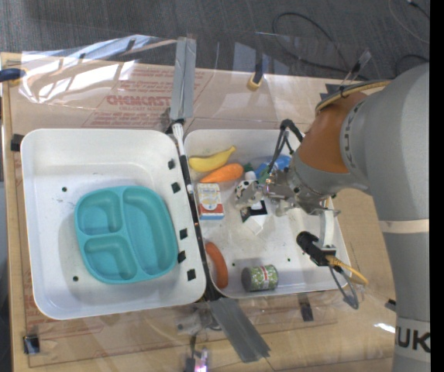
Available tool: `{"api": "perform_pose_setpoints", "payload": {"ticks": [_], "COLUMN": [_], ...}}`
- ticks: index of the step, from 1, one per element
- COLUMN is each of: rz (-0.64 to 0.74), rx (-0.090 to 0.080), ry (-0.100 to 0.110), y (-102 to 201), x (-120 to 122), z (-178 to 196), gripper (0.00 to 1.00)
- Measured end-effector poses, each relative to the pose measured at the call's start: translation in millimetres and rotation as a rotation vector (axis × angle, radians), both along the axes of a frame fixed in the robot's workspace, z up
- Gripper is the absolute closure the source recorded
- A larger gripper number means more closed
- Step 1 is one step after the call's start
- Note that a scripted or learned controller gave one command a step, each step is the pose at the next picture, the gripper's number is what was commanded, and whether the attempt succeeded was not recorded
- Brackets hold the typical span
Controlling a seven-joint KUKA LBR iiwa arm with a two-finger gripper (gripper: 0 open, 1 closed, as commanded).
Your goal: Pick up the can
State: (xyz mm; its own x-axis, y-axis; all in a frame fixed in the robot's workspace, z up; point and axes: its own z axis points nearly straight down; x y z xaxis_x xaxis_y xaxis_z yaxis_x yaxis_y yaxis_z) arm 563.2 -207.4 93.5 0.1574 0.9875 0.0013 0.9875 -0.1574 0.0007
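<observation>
Green-labelled and lying on its side, the can point(261, 277) is seen near the front edge of the right bin point(326, 285), just beside a red-orange ball point(217, 263) at the bin's front-left corner. Its long axis runs left to right along that front edge, one metal end turned toward the divider, the other toward the bin's right wall. The end effector point(262, 201) is poised mid-bin, well apart from the can, over a clutter of small things near a carton point(210, 200); how far it is open cannot be told, and nothing is seen held. A good approach, it is judged, would be brought forward and down with the fingers set across the can's round body, not its ends, so rolling is checked.
</observation>
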Motion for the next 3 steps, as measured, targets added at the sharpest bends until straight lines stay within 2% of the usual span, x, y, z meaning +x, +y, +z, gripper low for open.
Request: {"api": "perform_pose_setpoints", "payload": {"ticks": [1,2,3], "rz": [0.005,-0.364,-0.639], "rx": [0.0,0.002,0.0], "ry": [0.0,0.01,0.006], "y": [1,49,85], "x": [1,-10,-43], "z": [11,4,108], "gripper": [1.0,1.0,1.0]}}
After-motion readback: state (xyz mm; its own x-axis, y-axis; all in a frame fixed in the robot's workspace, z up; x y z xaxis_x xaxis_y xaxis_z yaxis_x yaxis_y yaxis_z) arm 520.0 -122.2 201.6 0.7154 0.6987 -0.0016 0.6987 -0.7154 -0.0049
